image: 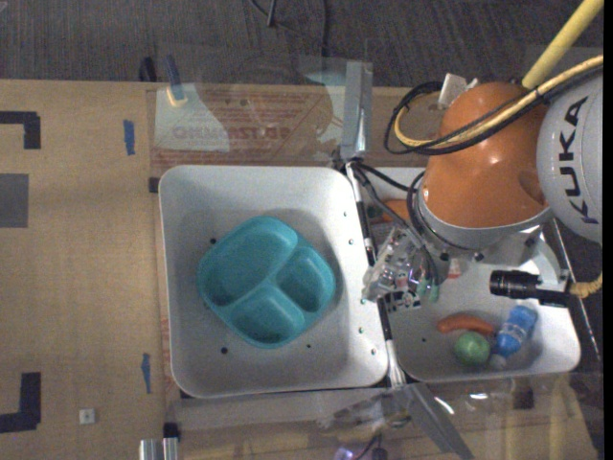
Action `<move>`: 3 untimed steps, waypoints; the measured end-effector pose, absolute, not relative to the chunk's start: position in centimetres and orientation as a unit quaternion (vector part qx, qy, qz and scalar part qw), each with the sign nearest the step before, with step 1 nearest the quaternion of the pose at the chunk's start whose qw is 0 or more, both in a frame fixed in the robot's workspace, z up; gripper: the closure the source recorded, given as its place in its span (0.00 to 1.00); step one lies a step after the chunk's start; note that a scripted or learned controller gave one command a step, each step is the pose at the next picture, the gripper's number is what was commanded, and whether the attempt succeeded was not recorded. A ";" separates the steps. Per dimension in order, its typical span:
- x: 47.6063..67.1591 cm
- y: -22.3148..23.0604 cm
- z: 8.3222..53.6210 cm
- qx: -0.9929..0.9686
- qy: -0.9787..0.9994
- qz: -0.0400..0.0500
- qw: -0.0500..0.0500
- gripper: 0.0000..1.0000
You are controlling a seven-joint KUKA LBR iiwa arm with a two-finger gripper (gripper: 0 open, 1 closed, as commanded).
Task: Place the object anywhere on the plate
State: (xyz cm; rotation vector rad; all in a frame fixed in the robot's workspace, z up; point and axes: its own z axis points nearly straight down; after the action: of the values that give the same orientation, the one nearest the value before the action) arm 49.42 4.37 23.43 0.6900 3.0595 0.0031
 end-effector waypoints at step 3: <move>48.7 18.1 9.6 0.258 0.966 0.005 0.012 1.00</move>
State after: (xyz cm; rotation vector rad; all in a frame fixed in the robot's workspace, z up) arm 48.75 18.08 9.57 0.8058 3.0126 0.0167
